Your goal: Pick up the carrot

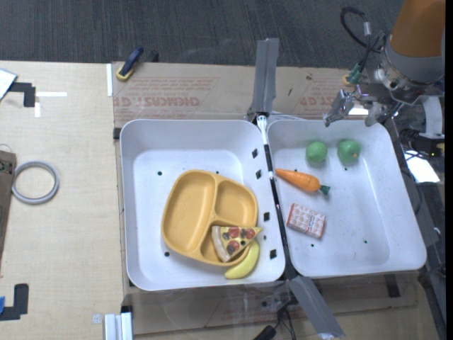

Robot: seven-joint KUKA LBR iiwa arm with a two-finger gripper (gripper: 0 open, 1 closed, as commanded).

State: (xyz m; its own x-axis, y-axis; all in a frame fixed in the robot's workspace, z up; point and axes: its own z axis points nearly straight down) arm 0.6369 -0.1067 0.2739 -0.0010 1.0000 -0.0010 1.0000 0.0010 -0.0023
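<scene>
The orange carrot (300,180) with a green stub end lies in the right bin (396,211), near its left wall, pointing left. My gripper (352,111) hangs at the bin's far edge, up and to the right of the carrot and well apart from it. Its two fingers are spread, and nothing sits between them.
Two green round fruits (316,152) (348,151) lie just behind the carrot. A small red-and-white box (306,221) rests in front of it. The left bin (141,190) holds a yellow divided plate (205,214) with a pizza slice (232,240) and a banana (243,263). A tape roll (33,182) lies on the bench at far left.
</scene>
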